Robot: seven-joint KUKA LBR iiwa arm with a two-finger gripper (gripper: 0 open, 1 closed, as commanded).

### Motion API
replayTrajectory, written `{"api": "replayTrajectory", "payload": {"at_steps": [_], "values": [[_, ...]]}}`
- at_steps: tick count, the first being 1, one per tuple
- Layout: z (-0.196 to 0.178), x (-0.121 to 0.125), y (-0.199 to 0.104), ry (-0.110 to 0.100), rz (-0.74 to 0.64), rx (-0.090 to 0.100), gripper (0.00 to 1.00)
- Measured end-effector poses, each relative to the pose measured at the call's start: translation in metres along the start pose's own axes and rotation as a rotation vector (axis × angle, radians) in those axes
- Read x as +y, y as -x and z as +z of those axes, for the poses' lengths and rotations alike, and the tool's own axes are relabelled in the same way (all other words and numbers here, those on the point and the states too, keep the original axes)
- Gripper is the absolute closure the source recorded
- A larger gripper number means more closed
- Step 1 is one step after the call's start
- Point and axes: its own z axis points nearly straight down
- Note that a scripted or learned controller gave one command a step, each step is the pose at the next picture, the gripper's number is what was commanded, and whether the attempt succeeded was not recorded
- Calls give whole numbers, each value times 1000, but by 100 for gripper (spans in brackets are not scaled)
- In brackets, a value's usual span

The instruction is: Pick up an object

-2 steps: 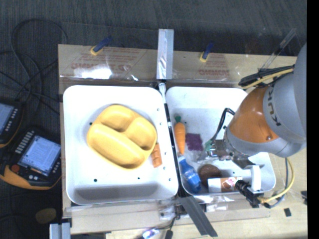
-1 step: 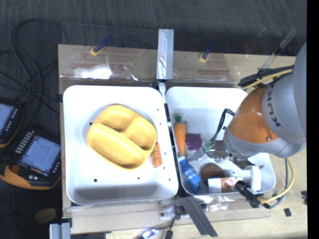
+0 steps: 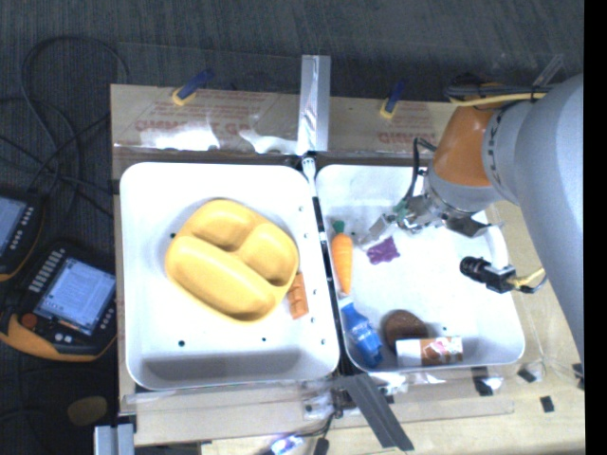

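My gripper [image 3: 391, 222] low in right white bin [image 3: 503, 335], upper middle; whether it grips anything, cannot tell. Small purple piece [image 3: 381, 251] just below it. Orange carrot [image 3: 341, 262] along left wall; blue bottle [image 3: 360, 335], brown lump [image 3: 405, 324], white tube [image 3: 430, 350] crowd front edge. Bare floor toward right. Big yellow bun-shaped object [image 3: 232, 258] takes up much of left bin [image 3: 152, 349].

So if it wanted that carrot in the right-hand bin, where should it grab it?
Probably across the middle of the carrot, coming straight down from above. It lies flat, running lengthwise close along the right bin's left wall, so the fingers would do best closing across its narrow width. The wall side looks tight, and the blue object sits just past its lower end.
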Motion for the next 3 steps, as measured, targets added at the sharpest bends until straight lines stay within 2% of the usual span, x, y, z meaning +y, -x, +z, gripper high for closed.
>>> {"api": "replayTrajectory", "payload": {"at_steps": [1, 2, 3], "values": [[0, 0, 0, 0, 0, 0, 0], [-11, 1, 0, -1, -1, -3, 100], [-95, 29, -60, -11, 74, 5, 100]]}}
